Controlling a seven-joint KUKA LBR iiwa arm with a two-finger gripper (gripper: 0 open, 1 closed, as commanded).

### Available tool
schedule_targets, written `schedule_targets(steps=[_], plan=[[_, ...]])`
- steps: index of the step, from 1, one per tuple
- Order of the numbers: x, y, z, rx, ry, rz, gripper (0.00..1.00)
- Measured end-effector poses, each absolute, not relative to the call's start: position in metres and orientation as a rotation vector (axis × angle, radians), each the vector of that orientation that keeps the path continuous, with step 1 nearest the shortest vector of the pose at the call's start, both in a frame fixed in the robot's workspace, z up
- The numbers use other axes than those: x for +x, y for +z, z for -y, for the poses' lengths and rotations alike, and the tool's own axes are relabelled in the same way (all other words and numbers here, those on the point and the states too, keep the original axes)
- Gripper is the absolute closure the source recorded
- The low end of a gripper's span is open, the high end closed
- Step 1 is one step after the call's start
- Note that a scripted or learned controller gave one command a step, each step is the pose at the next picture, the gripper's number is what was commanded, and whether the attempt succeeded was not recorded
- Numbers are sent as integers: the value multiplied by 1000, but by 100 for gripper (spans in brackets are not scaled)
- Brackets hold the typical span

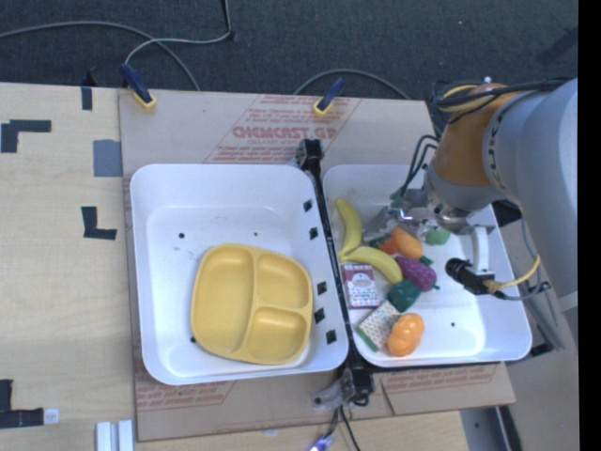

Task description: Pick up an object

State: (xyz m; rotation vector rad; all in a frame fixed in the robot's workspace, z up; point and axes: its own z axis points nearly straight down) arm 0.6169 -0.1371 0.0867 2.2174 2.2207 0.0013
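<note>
Setting: a robotics lab test bench is indicated.
Surface: cardboard sheet (272, 130) is clamped to the bench by blue-and-yellow clamps (137, 85).
Fixtures: two white bins (150, 252) are joined side by side.
Wiring: loose cables (169, 50) are laid over dark carpet (376, 17).

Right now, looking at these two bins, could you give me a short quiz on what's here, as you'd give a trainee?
1. True or false: the yellow divided plastic tray lies in the left white bin.
2. Which bin holds the yellow toy bananas: A left, B right?
3. Fill in: the purple toy grapes lie just below the orange toy fruit, near the ____.

Key: 1 true; 2 B; 3 gripper.
</note>
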Motion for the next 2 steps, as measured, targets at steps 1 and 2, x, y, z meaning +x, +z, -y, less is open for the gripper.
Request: schedule_targets(steps=[1,2], plan=[[617,96,138,2215,3,-2218,100],[591,185,41,2218,2,-2226,100]])
